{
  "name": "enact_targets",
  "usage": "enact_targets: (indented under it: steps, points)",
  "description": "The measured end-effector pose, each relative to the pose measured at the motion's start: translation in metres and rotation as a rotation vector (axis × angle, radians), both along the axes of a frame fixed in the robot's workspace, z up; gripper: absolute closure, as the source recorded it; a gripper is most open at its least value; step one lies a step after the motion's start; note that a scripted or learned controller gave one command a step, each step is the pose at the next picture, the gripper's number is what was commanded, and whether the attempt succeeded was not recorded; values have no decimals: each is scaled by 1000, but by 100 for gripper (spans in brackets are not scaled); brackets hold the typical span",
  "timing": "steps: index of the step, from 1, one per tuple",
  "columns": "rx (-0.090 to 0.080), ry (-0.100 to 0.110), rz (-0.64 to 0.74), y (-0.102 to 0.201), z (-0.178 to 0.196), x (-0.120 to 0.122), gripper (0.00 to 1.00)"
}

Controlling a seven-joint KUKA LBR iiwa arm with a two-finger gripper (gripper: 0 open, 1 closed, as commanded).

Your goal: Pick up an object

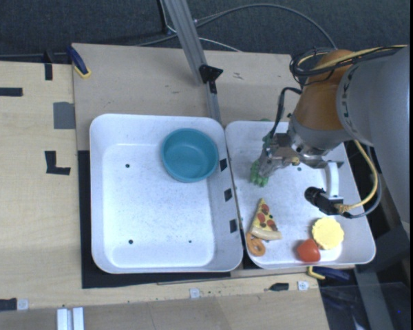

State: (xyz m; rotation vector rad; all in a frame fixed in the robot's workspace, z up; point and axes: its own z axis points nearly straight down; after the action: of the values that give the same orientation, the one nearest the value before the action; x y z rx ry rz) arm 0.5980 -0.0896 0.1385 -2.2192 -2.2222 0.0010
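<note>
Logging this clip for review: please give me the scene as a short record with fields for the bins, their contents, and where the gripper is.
left bin: holds a blue bowl, upright, near its far right corner
right bin: holds a pizza slice, a tomato, a yellow round piece, a green object
gripper: low over the right bin's far left part, right at the green object
grasp: cannot tell whether the green object is held
arm: reaches in from the right
</note>
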Motion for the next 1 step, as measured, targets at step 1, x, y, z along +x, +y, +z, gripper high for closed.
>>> enact_targets:
  steps: [1]
  points:
    - [0,-5,-1,1,62,-1,100]
